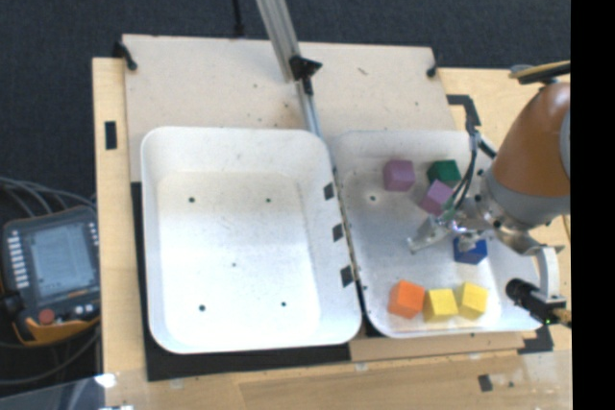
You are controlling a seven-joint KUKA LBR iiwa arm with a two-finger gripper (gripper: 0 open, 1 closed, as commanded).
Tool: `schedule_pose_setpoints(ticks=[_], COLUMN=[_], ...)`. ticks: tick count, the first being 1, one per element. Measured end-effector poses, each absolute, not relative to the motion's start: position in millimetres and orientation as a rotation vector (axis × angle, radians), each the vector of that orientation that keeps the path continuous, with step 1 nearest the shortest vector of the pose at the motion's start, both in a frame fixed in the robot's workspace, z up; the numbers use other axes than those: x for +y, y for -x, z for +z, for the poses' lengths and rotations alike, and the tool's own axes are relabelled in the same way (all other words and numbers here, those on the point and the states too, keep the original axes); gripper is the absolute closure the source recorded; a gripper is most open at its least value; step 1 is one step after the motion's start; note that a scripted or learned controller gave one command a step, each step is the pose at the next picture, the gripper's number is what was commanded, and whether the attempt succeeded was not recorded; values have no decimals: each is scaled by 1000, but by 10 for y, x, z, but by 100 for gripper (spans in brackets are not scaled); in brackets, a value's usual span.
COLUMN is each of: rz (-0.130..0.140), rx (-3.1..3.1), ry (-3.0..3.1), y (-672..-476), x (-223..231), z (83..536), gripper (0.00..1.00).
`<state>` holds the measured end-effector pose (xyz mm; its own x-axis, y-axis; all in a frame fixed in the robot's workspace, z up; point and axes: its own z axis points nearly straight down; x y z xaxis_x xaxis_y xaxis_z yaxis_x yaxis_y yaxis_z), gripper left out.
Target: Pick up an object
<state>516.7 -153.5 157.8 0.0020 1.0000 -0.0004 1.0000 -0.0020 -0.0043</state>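
The right bin (375,302) holds several small cubes. A purple cube (399,174) and a green cube (444,172) lie at its far side, with a second purple cube (437,196) tilted just in front of them. An orange cube (406,299) and two yellow cubes (442,303) (474,300) line the near edge. A blue cube (470,252) sits right of centre. My gripper (450,229) hangs low over the bin, between the tilted purple cube and the blue cube, close to both. The wrist hides part of the blue cube.
The left bin (240,235) lies beside the right one, across a narrow divider. A slanted metal pole (274,5) rises behind the bins. A teach pendant (53,264) sits off the bench at far left.
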Motion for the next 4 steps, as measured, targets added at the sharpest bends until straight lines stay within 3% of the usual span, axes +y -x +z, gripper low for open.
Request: schedule_pose_setpoints(ticks=[1, 2, 3, 4], rz=[5, -4, -6, -6], rx=[-2217, -2214, -2231, -2232], ry=[2223, 2236, 2222, 2222], y=[-5184, -5205, -5321, -5252], x=[-1588, -1593, -1567, -1577], z=[1146, 1281, 1831, 2420], gripper=[0, 100, 100, 100])
